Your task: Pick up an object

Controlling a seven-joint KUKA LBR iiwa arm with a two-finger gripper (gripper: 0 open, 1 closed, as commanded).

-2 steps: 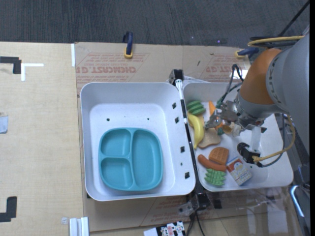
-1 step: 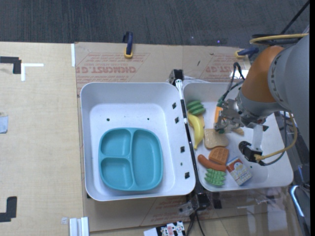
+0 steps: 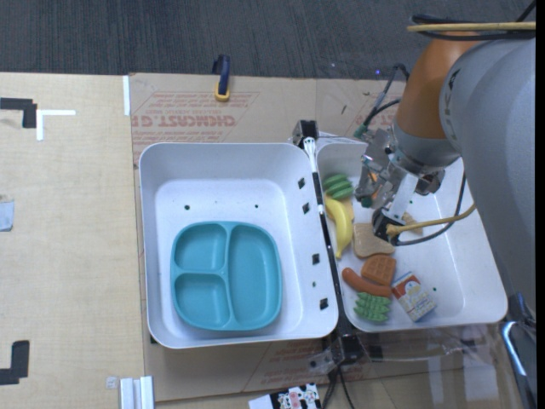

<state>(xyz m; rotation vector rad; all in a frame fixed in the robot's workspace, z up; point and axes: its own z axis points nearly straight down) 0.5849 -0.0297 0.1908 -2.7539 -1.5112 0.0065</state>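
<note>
Arm (image 3: pixel 477 100) reaches down into right bin (image 3: pixel 464 262) | end effector (image 3: pixel 381 201) over banana (image 3: pixel 339 220) | grip state unclear

Right bin (image 3: pixel 477 301) contents: banana (image 3: pixel 340 221) along its left wall, green item (image 3: pixel 337 185) behind banana, tan slice (image 3: pixel 370 242), waffle (image 3: pixel 379 270), sausage (image 3: pixel 366 283), green piece (image 3: pixel 372 309), small carton (image 3: pixel 415 296) nearer front.

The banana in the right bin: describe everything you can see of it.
The banana is a yellow, smooth, plastic-looking toy, curved, lying flat along the left wall of the right bin. Its upper end meets a green striped item; its lower end points toward a red sausage. A tan bread slice lies against its right side. The gripper hangs just right of it, not touching.
</note>
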